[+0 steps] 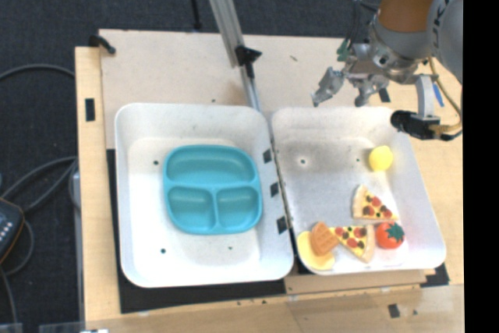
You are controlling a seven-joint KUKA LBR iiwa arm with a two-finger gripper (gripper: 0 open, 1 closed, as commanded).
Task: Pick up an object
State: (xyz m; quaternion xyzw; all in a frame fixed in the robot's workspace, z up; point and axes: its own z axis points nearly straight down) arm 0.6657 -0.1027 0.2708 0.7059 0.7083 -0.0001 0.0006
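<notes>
Grey robot arm with an orange band poised above the far edge of the right white bin [405, 168], its two-finger gripper [348, 91] holding nothing.

The jaws are spread apart with only air between them, touching no object. Below, in the right bin, lie a small yellow ball [380, 158], two toy pizza slices [372, 206] [352, 239], a red toy tomato [389, 235] and an orange toy pastry on a yellow disc [321, 239]. The left white bin [140, 168] holds a teal plastic divided tray [211, 189].
</notes>
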